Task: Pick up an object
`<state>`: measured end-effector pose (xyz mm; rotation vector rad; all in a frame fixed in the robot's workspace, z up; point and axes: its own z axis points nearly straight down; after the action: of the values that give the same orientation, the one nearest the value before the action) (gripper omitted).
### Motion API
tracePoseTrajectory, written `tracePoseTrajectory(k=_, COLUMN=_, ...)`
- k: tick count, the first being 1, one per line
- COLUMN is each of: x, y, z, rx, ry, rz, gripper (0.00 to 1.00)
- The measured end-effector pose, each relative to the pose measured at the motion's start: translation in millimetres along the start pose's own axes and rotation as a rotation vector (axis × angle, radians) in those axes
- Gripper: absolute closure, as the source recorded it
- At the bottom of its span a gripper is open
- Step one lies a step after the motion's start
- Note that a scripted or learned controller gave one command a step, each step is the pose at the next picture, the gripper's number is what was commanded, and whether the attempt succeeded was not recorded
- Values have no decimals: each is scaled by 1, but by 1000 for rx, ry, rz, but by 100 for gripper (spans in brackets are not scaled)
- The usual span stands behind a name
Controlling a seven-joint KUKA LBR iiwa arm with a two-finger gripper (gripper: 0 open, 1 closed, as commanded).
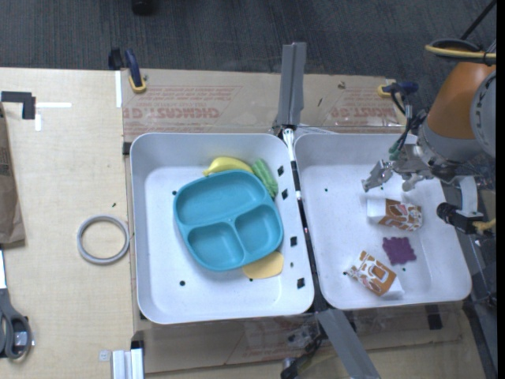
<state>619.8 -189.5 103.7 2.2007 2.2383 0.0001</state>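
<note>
My gripper (392, 180) hangs over the back of the right bin (339, 212), its two fingers spread open with nothing between them. Just in front of it lies a small brown-and-white carton (397, 214). Nearer the bin's front are a purple piece (399, 249) and a second brown-and-white packet (374, 273). In the left bin (154, 235) a blue divided plate (229, 219) rests over a yellow banana (227, 164), a green item (267, 177) and a yellow piece (265, 267).
A grey upright post (292, 85) stands at the back between the bins. On the wooden bench to the left lie a tape ring (103, 238) and scissors (12, 332). Blue-and-yellow clamps (134, 71) sit at the back edge.
</note>
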Motion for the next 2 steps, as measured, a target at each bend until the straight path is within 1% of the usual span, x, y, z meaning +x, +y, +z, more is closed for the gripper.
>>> tracePoseTrajectory(k=1, x=9, y=-63, z=12, rx=2, ry=2, rz=-69, gripper=0)
tracePoseTrajectory(k=2, x=-8, y=-123, z=12, rx=2, ry=12, rz=-226, gripper=0)
